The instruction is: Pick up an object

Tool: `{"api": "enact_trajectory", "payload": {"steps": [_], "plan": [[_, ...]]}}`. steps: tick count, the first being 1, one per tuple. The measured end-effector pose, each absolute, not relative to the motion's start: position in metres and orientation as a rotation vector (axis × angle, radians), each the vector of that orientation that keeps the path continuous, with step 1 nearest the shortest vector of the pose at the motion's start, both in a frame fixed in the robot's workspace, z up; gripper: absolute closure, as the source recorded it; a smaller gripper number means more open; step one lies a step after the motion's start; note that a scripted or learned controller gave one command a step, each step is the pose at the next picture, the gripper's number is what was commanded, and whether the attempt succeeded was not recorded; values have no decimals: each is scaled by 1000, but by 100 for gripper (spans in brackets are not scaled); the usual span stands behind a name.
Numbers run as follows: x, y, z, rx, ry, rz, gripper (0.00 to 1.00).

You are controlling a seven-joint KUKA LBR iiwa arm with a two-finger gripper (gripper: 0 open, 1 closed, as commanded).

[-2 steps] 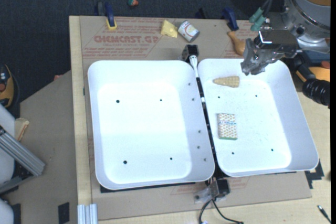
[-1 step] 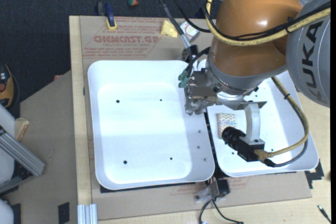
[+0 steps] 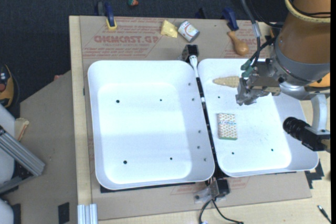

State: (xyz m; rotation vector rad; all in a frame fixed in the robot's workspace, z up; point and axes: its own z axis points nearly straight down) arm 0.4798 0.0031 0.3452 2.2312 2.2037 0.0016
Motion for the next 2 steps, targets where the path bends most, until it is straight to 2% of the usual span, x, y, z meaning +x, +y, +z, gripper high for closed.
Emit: {"api": "enact_trajectory", "payload": {"steps": [1, 2], "plan": [[480, 45, 545, 2207, 2216, 28, 100], [479, 111, 535, 2213, 2228, 5, 100]]}}
